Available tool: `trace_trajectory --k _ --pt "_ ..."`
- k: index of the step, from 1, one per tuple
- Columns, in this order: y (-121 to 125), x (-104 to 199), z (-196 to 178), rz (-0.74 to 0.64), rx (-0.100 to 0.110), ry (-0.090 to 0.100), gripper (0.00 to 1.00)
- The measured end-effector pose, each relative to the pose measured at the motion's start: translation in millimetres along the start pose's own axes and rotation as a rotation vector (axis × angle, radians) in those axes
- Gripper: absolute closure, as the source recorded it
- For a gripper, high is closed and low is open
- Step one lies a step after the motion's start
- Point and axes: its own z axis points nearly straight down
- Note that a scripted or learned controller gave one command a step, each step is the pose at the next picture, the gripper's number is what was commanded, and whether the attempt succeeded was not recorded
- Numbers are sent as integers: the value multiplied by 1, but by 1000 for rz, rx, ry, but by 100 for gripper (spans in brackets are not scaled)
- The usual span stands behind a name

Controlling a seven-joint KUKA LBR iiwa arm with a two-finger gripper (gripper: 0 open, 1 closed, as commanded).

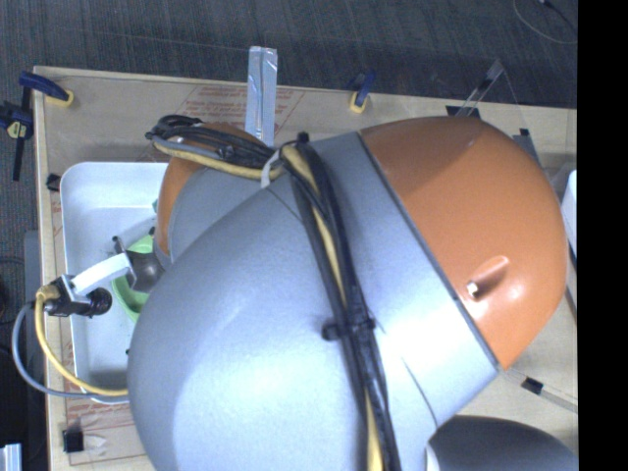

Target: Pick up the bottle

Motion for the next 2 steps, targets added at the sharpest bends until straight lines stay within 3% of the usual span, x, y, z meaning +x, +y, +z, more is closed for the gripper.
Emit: trace_trajectory --k 1,2 --pt "0 1 -9 -6 -1 -1 100" --pt "-2 -4 -27 -104 -2 0 100"
